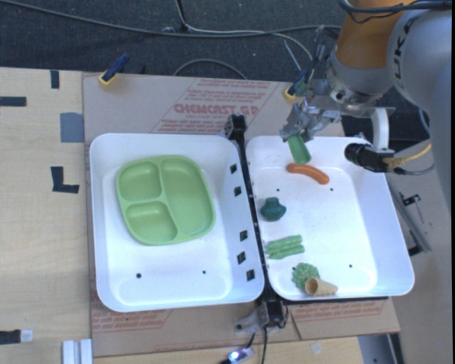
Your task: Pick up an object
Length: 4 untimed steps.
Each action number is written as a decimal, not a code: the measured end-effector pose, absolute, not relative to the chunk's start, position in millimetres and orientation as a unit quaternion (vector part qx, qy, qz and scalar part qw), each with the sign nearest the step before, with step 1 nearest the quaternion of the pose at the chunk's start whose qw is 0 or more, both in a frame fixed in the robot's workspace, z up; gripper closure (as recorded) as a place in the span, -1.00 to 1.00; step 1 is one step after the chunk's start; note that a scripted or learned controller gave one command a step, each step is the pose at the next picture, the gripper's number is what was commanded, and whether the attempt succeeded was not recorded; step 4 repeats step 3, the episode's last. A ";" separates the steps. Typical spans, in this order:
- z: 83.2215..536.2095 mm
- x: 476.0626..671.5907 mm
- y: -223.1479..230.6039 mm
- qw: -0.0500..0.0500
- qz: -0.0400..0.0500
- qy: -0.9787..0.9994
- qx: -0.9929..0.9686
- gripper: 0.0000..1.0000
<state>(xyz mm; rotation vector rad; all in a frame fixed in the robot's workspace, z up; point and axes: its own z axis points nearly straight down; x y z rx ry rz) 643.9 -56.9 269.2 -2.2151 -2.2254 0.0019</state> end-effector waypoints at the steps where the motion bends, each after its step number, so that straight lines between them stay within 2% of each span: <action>1: 268.7 630.0 -12.5 0.001 0.001 -0.708 -0.706 1.00; 2: 264.8 613.3 28.4 0.001 0.001 -0.708 -0.706 1.00; 3: 252.3 584.3 78.1 0.001 0.002 -0.708 -0.706 1.00; 4: 252.3 584.3 78.1 0.001 0.002 -0.708 -0.706 1.00</action>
